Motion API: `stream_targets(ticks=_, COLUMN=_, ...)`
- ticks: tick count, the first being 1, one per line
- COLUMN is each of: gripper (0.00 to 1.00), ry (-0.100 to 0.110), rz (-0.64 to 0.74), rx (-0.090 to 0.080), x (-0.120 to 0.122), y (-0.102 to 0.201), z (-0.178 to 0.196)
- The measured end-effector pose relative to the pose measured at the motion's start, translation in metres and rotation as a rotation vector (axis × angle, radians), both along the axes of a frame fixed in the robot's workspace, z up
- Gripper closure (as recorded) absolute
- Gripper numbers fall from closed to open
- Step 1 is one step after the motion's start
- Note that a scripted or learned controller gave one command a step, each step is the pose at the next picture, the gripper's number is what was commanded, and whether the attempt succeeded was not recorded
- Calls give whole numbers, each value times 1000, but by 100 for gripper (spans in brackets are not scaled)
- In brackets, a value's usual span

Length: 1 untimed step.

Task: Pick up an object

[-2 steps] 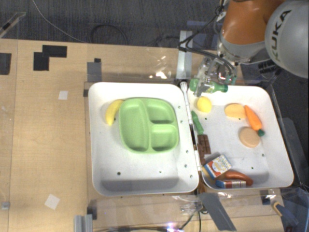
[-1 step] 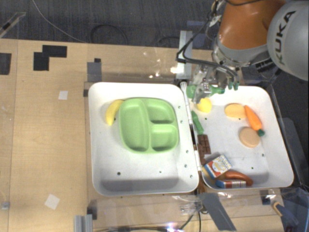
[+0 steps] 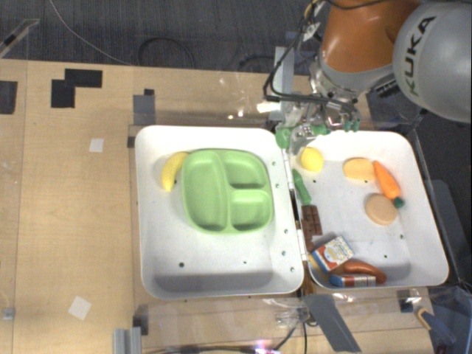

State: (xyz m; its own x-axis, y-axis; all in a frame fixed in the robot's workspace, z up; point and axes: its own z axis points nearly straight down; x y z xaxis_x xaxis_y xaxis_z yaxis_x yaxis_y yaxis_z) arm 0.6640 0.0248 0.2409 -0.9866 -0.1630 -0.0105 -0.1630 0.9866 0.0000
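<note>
My gripper [image 3: 304, 134] hangs over the far left corner of the right bin [image 3: 420, 161], under the orange wrist band. Just in front of it a yellow lemon [image 3: 312, 159] lies on the bin floor, close to the gripper or touching it. Further right in the same bin lie an orange bun-like piece [image 3: 359, 169], a carrot [image 3: 387, 181] and a tan round piece [image 3: 381, 209]. A green pod [image 3: 300, 186] and a brown chocolate bar [image 3: 311, 220] lie along the bin's left wall. At the near edge sit a small printed box [image 3: 335, 250] and a red sausage [image 3: 359, 269].
The left bin [image 3: 155, 257] holds a green divided plate [image 3: 225, 190] with a banana [image 3: 173, 170] beside it on the left. The ridge where the two bins meet [image 3: 290, 220] runs right below the gripper. Cables loop off the wrist toward the back.
</note>
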Motion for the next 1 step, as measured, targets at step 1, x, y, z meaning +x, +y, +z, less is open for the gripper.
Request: stream_targets(ticks=1, gripper=100, ry=-12, rz=2, rx=2, x=2, y=2, z=14)
